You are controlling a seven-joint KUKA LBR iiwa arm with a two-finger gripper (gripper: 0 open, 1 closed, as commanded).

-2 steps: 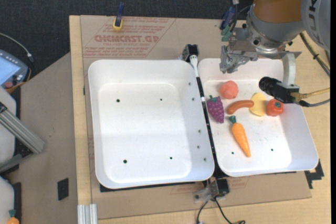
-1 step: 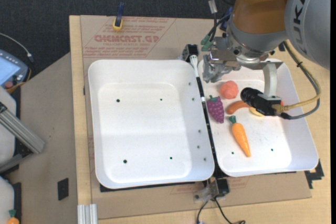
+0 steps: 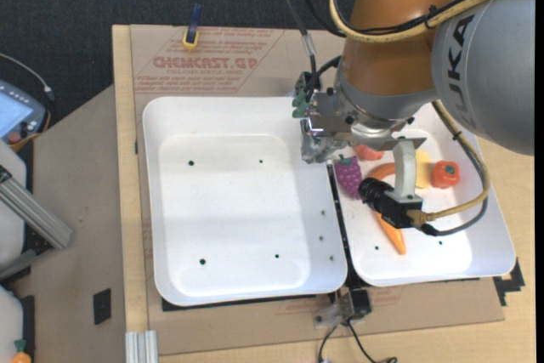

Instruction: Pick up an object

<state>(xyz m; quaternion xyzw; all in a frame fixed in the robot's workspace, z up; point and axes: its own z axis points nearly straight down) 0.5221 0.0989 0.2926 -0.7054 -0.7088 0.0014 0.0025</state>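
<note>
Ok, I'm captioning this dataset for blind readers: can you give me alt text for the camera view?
A grey and orange robot arm reaches from the right over the right bin, which holds purple grapes, a carrot, a tomato and other small toy food. The left bin sits beside it on a cardboard sheet.

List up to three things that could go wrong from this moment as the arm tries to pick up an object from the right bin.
1. The purple grapes, carrot, tomato and other toy foods lie crowded together, so the gripper may nudge neighbours or catch two.
2. The gripper hangs near the wall between the bins; descending there could strike it.
3. The black cable loops low over the objects and might snag one.
</note>
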